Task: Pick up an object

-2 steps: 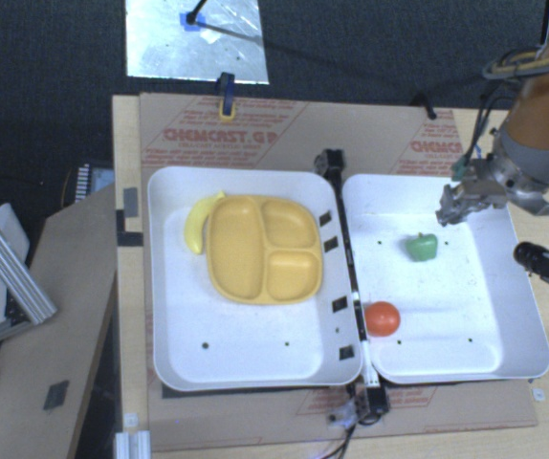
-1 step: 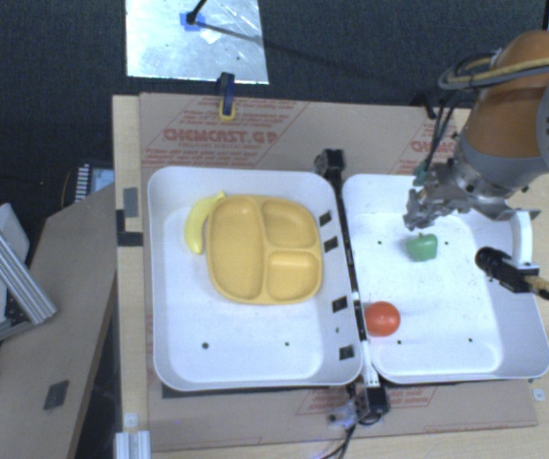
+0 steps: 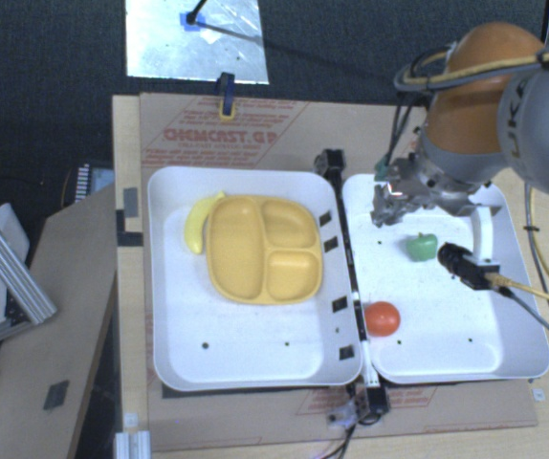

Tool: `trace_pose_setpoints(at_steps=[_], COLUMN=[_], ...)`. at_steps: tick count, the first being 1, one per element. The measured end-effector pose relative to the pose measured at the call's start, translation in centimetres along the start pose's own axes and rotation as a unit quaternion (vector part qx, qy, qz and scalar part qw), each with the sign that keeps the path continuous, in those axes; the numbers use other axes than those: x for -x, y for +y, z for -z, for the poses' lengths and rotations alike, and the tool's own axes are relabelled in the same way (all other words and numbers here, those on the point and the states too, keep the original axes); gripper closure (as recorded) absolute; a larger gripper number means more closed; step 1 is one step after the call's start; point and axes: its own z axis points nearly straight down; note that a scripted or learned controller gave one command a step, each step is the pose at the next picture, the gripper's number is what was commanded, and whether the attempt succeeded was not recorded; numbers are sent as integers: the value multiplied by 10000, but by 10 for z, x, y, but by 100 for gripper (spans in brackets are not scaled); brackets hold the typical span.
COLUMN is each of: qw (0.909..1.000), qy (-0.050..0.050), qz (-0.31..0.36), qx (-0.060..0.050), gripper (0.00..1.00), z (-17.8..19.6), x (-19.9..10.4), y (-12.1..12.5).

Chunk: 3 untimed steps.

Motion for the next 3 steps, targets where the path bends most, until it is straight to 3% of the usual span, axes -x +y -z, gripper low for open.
trace_pose_setpoints(at_steps=[2,3], qw=[10000,10000], qy=[1,-9], qz=[-3,-30], qx=[-3,-3], gripper=[100,0], z=[-7,-7], x=[-105,-101], y=[0,0])
